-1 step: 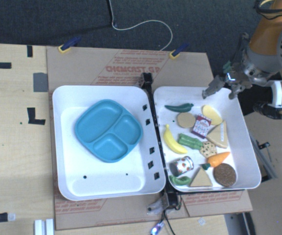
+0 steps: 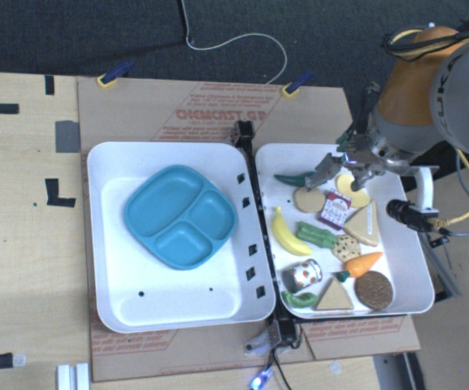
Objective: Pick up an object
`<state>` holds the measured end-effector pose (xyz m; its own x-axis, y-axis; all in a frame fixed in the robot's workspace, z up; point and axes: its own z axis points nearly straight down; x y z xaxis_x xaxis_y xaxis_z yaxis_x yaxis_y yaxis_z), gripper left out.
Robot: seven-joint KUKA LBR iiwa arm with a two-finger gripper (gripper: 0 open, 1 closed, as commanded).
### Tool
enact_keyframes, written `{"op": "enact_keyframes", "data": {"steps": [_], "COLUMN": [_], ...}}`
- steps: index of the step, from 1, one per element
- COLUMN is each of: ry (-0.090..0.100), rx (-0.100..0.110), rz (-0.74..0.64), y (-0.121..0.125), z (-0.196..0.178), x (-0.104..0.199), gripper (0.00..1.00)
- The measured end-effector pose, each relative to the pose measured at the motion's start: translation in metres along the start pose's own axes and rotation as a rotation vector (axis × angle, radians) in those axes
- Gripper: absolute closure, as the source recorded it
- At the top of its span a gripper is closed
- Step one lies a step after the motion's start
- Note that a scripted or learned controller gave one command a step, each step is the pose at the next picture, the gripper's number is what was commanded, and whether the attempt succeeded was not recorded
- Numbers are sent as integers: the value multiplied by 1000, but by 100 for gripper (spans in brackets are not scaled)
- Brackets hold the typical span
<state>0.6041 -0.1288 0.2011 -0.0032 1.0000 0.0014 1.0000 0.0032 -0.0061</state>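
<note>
A blue divided plate lies in the left bin, while the gripper hangs over the far part of the right bin, above toy food including a banana, a carrot and a brown cookie.

Fixed above the bench, looking down at a slant on both white bins: left bin and right bin well within frame. Set moderately high, with the gripper right of centre.
</note>
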Motion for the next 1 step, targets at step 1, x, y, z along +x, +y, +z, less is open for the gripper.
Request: {"op": "enact_keyframes", "data": {"steps": [1], "ry": [1], "rx": [0], "rz": [-1], "y": [-40], "z": [18], "x": [53], "gripper": [0]}}
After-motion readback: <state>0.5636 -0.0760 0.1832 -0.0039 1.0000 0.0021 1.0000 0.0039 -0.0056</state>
